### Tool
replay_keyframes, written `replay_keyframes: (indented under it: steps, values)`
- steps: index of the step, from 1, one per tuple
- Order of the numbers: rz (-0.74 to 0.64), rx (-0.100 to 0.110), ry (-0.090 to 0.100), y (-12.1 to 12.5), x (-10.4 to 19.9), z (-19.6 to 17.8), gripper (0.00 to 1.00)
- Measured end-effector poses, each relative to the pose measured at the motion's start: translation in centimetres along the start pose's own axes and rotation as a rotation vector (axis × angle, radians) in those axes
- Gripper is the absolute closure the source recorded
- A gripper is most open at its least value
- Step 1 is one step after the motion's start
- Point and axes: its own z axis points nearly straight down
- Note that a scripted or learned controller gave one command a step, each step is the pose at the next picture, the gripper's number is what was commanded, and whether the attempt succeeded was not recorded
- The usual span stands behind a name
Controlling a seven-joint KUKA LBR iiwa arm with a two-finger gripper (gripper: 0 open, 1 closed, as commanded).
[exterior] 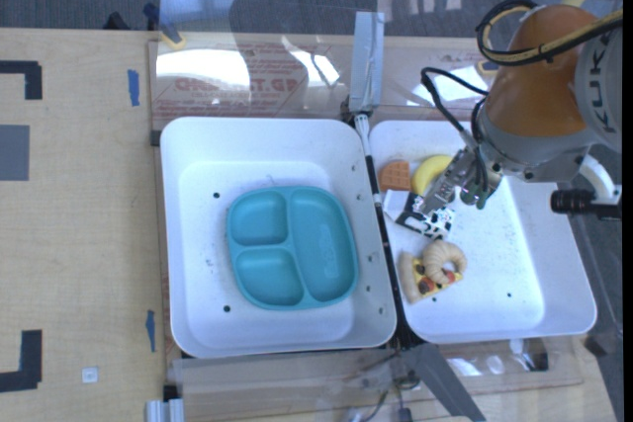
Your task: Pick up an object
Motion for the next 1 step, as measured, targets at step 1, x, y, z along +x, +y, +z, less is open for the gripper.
replay_keyframes:
  steps: [1]
  values:
    - [-0.089, -0.003, -0.003, 4.95, 5.09, -2.76, 1.00]
